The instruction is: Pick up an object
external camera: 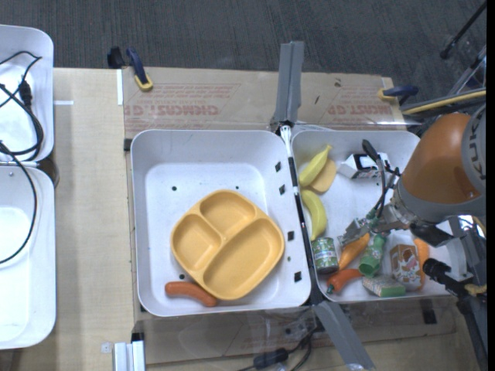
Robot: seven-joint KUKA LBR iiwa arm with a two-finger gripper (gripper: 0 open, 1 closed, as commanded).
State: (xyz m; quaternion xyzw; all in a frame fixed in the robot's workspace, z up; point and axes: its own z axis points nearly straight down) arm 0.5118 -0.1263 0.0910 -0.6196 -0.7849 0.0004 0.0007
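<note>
Two white bins sit side by side; my tool (363,229) hangs low in the right bin (340,141), over a carrot (352,250) crowded by a can (325,254) and bottle (372,254). Its opening I cannot tell. Such crowding could spoil a grasp.

A robotics lab: 2 white bins (147,207) on a clamped wooden bench (85,207), cables, grey carpet (216,14).
</note>
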